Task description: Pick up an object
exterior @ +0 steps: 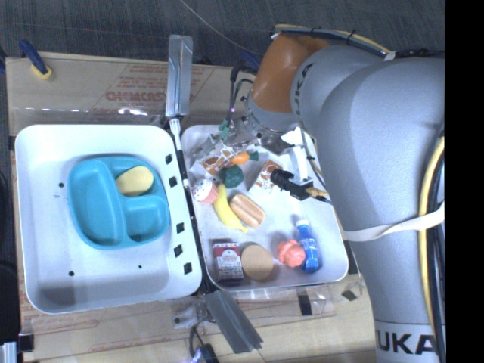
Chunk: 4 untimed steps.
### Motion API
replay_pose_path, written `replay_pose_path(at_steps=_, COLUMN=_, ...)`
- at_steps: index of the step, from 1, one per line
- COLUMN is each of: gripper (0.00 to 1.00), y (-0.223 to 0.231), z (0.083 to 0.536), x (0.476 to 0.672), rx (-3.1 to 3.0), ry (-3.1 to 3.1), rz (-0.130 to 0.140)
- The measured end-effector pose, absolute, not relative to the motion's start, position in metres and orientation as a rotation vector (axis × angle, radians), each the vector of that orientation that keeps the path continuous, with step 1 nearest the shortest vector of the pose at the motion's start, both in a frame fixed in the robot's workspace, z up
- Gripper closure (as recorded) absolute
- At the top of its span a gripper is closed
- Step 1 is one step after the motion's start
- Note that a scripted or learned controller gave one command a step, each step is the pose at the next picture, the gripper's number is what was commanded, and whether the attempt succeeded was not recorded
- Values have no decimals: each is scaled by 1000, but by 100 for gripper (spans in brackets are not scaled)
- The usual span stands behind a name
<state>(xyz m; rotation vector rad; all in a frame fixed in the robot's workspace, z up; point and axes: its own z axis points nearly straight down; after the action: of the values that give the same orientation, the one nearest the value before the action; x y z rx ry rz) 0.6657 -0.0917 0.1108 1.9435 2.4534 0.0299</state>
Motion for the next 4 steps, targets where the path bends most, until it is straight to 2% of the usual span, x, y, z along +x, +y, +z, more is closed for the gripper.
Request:
replay_pose_path(at_steps=2, gripper=0, y=-95, z=107, x=665, rx=1699, ry=2620, rz=19)
replay_pose_path(at_steps=3, gripper=0, y=-117, z=105, x=665, rx=1982, ry=2416, rz=26)
replay_pose_path(at_steps=4, gripper=0, y=-113, z=105, x=664, rx=1997, ry=2401, rz=20)
